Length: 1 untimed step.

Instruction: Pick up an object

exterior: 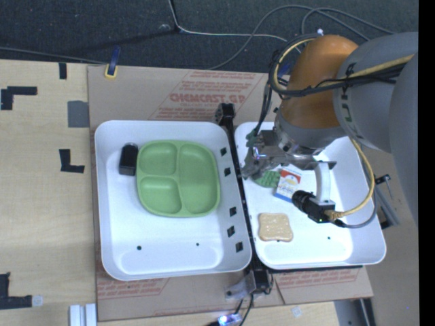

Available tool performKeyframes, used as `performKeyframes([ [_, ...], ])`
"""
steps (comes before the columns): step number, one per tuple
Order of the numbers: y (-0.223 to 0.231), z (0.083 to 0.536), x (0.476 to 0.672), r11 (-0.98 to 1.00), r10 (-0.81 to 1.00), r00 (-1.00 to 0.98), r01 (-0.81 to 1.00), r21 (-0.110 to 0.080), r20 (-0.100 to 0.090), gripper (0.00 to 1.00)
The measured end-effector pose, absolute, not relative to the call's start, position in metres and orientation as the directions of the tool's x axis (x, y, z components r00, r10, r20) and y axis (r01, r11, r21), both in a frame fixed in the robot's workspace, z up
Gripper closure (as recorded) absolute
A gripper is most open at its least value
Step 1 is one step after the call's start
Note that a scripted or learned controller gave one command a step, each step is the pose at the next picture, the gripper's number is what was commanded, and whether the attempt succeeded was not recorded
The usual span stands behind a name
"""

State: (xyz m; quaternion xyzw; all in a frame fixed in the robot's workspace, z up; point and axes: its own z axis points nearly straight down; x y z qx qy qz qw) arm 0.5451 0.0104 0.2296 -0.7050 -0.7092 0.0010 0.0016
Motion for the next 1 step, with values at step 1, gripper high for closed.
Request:
performKeyframes([
  [1, 0.0677, 0.2321, 0.5201, 0.007, 1.000, -0.007, 1.000, -0.003, 0.002, 1.00],
])
